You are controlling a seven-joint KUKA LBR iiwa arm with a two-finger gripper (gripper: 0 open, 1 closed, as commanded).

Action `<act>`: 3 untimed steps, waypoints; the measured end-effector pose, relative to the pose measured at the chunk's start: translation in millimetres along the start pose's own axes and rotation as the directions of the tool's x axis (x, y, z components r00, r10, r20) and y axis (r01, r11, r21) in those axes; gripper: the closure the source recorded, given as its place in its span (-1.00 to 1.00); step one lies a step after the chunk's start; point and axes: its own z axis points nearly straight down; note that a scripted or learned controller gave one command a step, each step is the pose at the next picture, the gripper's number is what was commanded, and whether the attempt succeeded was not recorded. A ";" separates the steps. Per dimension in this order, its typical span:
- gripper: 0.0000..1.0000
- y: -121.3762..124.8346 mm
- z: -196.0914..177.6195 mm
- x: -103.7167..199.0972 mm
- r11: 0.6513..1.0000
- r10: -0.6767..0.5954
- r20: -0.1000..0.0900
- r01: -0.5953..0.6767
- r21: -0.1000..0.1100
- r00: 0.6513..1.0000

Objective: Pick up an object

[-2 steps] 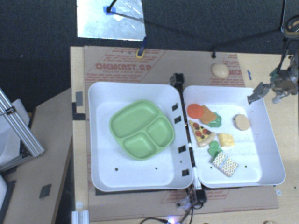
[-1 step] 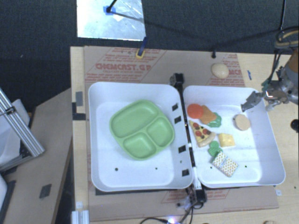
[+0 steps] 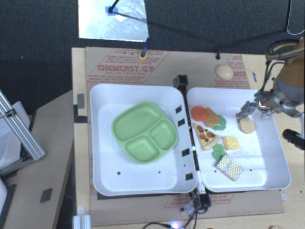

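My gripper (image 3: 254, 112) hangs over the upper right part of the right bin (image 3: 274, 175), fingers spread and nothing between them. A round tan cookie (image 3: 247, 126) lies on the bin floor just in front of the fingertips. Left of it sits a cluster of toy food: a red tomato slice (image 3: 199, 112), an orange-brown piece (image 3: 215, 119), a pizza slice (image 3: 206, 136), a yellow cheese block (image 3: 231, 143), a green broccoli piece (image 3: 218, 152) and a checkered packet (image 3: 229, 168).
The left bin (image 3: 102, 175) holds a green divided plate (image 3: 145, 132). A black divider with clips (image 3: 188, 132) runs between the bins. A beige ball (image 3: 224, 72) rests on the cardboard behind the right bin. The arm enters from the right edge.
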 end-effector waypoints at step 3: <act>1.00 15.0 63.8 -3.8 1.000 -0.001 0.013 0.001 -0.023 1.000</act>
